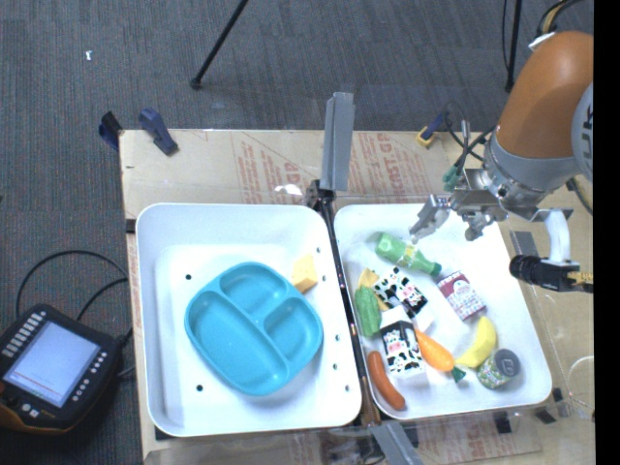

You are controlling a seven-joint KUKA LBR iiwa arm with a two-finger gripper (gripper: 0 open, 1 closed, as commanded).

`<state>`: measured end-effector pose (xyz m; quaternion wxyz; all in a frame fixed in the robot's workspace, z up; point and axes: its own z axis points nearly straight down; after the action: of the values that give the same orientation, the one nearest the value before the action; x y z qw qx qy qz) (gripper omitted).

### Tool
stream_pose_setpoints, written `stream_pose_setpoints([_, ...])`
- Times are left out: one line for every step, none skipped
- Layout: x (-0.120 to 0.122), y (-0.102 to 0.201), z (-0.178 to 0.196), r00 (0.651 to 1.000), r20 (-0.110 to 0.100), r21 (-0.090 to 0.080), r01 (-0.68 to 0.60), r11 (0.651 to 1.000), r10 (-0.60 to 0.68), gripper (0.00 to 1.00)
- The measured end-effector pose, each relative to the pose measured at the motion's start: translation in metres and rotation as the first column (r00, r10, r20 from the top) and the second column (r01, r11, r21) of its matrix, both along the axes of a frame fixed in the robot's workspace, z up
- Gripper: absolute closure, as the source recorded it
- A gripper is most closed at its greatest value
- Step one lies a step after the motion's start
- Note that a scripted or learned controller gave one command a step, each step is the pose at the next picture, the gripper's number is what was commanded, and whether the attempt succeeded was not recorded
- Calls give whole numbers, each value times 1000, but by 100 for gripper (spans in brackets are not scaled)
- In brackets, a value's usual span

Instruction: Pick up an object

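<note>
My gripper (452, 223) hangs over the far part of the right bin (528, 308), its two fingers spread open with nothing between them. Just below and left of it lies a green bottle (405, 253). Further down the bin are two cow-patterned cartons (400, 292) (400, 348), a green cucumber (367, 310), a carrot (436, 352), a sausage (386, 380), a banana (479, 342), a maroon carton (461, 294) and a small can (499, 367).
The left bin (160, 260) holds a blue divided plate (252, 327) and a yellow cheese wedge (305, 272). A grey post (337, 143) stands between the bins at the back. A pendant (53, 364) lies on the floor at left.
</note>
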<state>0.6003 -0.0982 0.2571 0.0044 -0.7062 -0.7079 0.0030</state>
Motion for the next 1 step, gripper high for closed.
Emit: stream_pose_setpoints([43,-4,-77,995,1,1,-101,995,101,0])
